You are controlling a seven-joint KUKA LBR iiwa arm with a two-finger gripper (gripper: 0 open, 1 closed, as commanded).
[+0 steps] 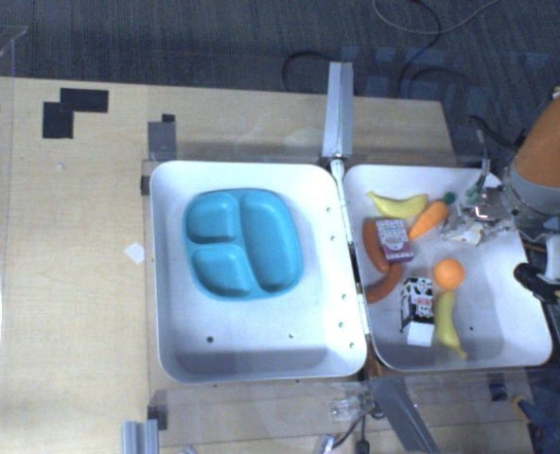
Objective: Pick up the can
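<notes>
A small pink and maroon can (393, 239) lies on its side in the left part of the right bin (507, 348), resting against a red-brown sausage (378, 263). My gripper (479, 214) hangs low over the bin's far right corner, to the right of the can and just past a carrot (429, 218). The grey arm with its orange band (548, 149) comes in from the right above it. Nothing can be made out between the gripper's tips.
The right bin also holds a yellow banana (399, 203) at the back, an orange (447, 273), a second banana (446, 323) and a black-and-white carton (417, 308). In the left bin (176, 339) lies a blue divided plate (243, 242).
</notes>
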